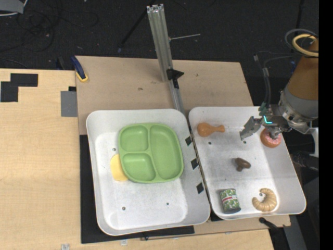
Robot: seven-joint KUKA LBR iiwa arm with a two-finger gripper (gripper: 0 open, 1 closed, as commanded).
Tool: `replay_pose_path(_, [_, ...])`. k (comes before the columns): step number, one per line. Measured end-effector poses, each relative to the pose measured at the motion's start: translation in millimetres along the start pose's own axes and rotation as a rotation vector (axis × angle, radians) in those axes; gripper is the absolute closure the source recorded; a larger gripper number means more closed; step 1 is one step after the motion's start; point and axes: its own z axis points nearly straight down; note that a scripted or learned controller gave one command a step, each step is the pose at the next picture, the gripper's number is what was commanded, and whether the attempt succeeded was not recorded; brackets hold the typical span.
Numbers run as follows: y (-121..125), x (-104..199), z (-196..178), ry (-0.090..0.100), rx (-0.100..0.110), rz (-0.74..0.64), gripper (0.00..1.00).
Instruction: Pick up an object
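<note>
The gripper [256,126] hangs over the right bin [291,177], whether spread or pinched I cannot tell, poised between the drumstick [209,129] and the pinkish-red toy [271,138], likely picking a target.

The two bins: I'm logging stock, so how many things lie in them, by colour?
Green: 2, divided plate, can
Yellow: 1
Orange: 1
Brown: 1
Tan: 1, croissant
Red-pink: 1
Total: 7

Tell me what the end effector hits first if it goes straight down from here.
Probably the bare floor of the right bin. The end effector points down-left, with the brown lump lying a little off that line; depth is unclear.
</note>
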Motion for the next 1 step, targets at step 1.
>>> replay_pose_path(1, [0.4, 0.0, -0.6, 0.0, -0.001, 0.0, 0.0])
